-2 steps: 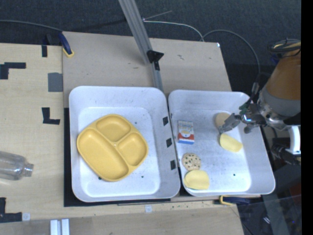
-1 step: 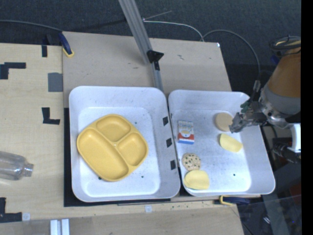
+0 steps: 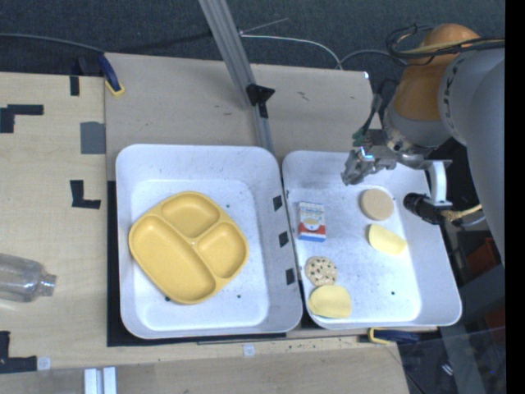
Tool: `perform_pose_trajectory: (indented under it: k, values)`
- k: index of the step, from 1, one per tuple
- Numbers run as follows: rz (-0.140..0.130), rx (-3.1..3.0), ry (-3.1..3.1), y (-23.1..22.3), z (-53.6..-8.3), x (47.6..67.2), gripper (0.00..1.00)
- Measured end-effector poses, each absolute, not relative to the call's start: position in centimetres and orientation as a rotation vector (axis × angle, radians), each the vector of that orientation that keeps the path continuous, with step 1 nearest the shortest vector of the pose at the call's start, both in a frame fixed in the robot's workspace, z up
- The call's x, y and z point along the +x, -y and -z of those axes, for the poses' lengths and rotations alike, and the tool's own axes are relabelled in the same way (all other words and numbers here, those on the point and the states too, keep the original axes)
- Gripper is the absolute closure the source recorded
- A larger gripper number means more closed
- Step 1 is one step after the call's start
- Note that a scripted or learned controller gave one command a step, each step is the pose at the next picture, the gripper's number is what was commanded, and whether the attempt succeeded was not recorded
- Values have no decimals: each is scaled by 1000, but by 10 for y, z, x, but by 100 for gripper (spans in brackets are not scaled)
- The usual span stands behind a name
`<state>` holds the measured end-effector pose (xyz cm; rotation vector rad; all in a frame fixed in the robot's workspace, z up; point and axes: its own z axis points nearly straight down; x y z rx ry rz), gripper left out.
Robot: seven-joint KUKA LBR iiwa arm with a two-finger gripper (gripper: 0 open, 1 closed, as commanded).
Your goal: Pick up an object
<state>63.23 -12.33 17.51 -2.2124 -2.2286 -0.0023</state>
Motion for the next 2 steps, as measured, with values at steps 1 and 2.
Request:
perform_pose_trajectory:
  k: [1,2]
  values:
    - [-4,-2216,2224,93,-151,646,100]
    - [-5,-2220,2223,96,-152,645,0]
